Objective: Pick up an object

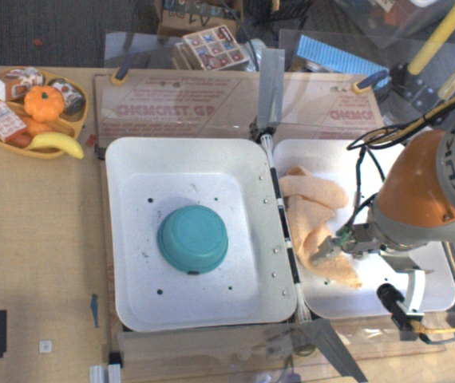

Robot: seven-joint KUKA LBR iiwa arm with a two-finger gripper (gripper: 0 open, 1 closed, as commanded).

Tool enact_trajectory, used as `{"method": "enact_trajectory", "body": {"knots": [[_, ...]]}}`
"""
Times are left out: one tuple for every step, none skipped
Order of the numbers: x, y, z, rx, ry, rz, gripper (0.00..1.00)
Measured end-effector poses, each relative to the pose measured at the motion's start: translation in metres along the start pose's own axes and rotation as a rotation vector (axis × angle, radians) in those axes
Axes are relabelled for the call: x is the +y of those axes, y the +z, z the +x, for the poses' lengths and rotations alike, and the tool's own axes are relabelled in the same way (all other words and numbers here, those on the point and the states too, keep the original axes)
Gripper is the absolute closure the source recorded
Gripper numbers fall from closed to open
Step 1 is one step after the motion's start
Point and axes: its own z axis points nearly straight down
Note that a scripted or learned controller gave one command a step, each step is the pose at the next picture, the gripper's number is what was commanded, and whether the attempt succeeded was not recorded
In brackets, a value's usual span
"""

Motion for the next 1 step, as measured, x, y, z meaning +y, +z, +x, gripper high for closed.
{"method": "enact_trajectory", "body": {"knots": [[-0.0091,0.0083,0.0004,0.002,-0.044,-0.003,0.0]]}}
